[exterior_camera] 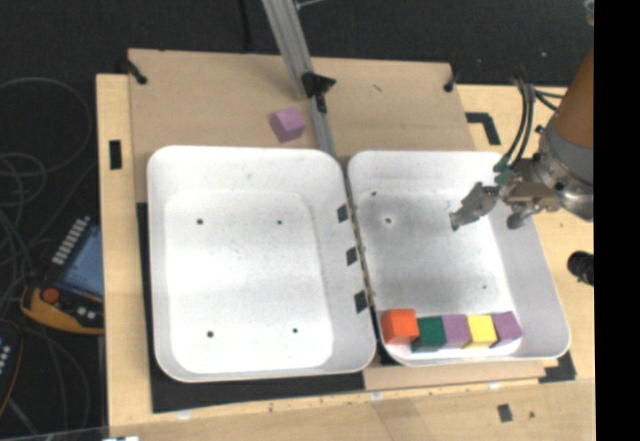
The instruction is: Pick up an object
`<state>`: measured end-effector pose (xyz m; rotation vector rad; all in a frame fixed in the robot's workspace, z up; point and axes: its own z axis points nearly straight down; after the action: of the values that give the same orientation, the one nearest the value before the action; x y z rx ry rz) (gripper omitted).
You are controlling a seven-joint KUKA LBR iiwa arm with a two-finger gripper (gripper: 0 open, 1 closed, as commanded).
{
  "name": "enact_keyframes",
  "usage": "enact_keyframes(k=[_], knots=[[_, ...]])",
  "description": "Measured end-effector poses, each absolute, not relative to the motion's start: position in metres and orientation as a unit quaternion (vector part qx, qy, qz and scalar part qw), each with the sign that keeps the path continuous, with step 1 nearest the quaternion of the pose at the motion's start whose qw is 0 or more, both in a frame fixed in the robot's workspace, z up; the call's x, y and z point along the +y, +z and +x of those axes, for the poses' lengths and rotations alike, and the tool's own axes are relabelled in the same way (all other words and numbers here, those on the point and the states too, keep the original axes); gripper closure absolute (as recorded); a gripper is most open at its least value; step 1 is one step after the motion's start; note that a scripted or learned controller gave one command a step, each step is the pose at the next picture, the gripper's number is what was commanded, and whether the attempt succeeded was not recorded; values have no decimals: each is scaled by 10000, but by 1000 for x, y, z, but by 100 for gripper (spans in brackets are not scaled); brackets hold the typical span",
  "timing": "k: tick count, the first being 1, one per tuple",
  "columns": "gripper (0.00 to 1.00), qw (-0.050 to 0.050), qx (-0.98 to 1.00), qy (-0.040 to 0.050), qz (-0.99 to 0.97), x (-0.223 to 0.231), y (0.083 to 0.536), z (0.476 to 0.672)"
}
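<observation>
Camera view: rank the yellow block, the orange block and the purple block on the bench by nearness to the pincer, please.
From the pincer:
1. Yellow block, in the row along the right bin's near edge.
2. Orange block, at that row's left end.
3. Purple block on the bench, outside the bins, behind the left one.

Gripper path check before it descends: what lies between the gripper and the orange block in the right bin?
Camera view: only bare white bin floor lies between the gripper and the orange block.
</observation>
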<state>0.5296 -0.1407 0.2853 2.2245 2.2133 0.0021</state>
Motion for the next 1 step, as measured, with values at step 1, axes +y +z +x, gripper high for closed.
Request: enact_keyframes(k=[1], knots=[[0, -23, 7077, -19, 7065, -125, 191, 553]])
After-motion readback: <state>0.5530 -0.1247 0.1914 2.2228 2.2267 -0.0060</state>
